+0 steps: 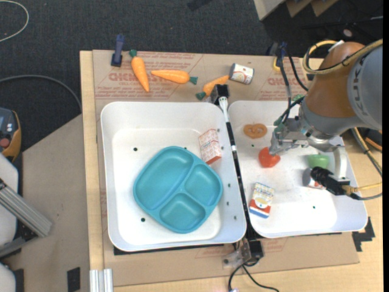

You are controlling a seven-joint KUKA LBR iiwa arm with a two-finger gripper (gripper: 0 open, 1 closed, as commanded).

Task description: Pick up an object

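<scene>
- Two bins; left bin [115, 163] carries teal tray [177, 189], small carton [209, 146].
- Red toy [268, 158] sits directly under gripper [276, 148]; finger spread, cannot tell.
- Step: closing in to grasp. Next: grip, lift straight.

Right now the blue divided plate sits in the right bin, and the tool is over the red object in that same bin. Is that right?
Not quite. The camera view shows the blue divided plate in the left bin, not the right one. The rest holds: the tool is over the red object in the right bin.
</scene>
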